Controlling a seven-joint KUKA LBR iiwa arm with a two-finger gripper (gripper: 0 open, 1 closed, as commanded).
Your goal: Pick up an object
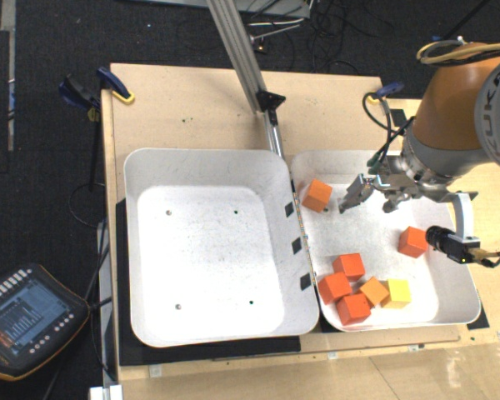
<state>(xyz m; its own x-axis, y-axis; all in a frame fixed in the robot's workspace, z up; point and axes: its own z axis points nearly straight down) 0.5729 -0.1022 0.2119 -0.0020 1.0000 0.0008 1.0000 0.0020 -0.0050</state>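
Observation:
In the right bin [455, 317] lie several blocks. An orange block [317, 195] sits alone near the bin's left wall. A red-orange block [413, 242] lies toward the right side. Near the front edge is a cluster: three red-orange blocks [348, 266] [334, 287] [353, 307], an orange one [373, 291] and a yellow one [397, 292]. My gripper [372, 200] hangs over the back of this bin, open, with nothing between its fingers. It is just right of the lone orange block and apart from it.
The left bin [208, 240] lies beside the right one, their walls meeting at the middle. A slanted metal pole [237, 44] comes down to the bench's back edge. Blue clamps [108, 80] grip the bench corner. A teach pendant [25, 319] lies at the lower left.

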